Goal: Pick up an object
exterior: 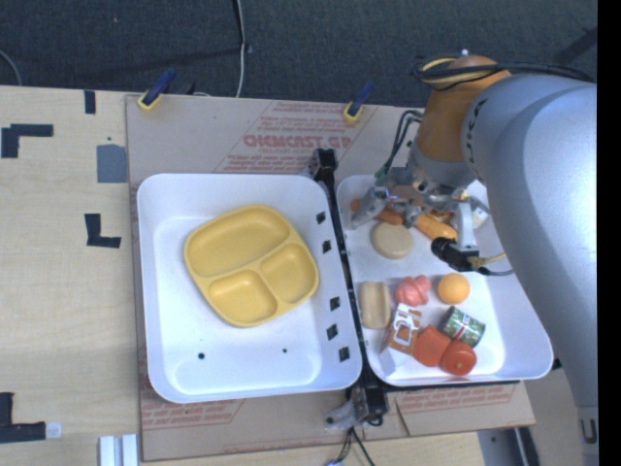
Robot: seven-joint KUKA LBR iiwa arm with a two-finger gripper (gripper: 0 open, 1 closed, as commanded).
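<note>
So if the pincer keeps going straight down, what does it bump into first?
Probably the round beige food piece in the right bin, which lies right under the pincer. The orange carrot-like piece lies close beside it, and depth is hard to judge.

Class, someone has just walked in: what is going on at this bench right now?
A grey robot arm reaches into the right bin, its pincer low over the toy food at the far end, near a round beige piece. Nothing is visibly lifted. The left bin holds a yellow divided tray.

yellow divided tray (pixel 251 265) in left bin (pixel 160 260); blue-yellow clamps (pixel 155 93) on cardboard sheet (pixel 281 134)
</note>
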